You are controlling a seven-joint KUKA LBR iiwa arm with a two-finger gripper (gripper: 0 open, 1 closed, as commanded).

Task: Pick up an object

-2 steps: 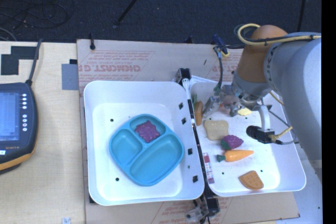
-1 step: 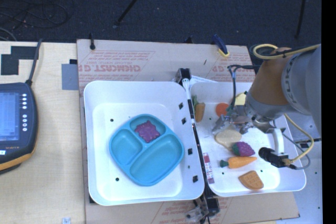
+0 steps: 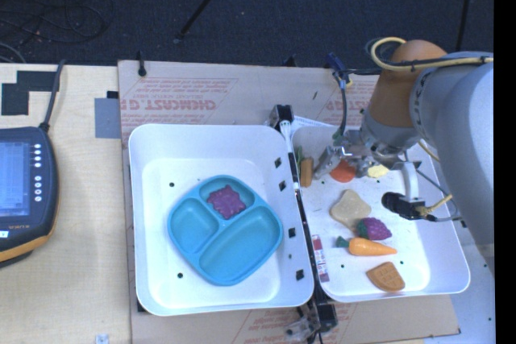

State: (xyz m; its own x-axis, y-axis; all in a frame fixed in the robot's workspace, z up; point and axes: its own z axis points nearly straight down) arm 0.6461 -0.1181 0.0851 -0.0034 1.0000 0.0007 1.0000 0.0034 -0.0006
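My gripper [image 3: 342, 159] is low in the back of the right bin [image 3: 451, 274], reaching in from the right. A small red tomato-like toy [image 3: 343, 172] lies right under its tip, partly covered by it. Whether the gripper touches it, I cannot tell. A yellow piece [image 3: 377, 171] sits just to the right of the red toy. A brown sausage-shaped toy [image 3: 306, 171] lies to its left, by the bin's left wall.
In front of the gripper in the right bin lie a tan bread slice [image 3: 351, 208], purple grapes [image 3: 374, 229], an orange carrot [image 3: 372, 247] and an orange biscuit [image 3: 385, 277]. The left bin [image 3: 153, 149] holds a blue divided plate [image 3: 234, 246] with a purple toy [image 3: 227, 201].
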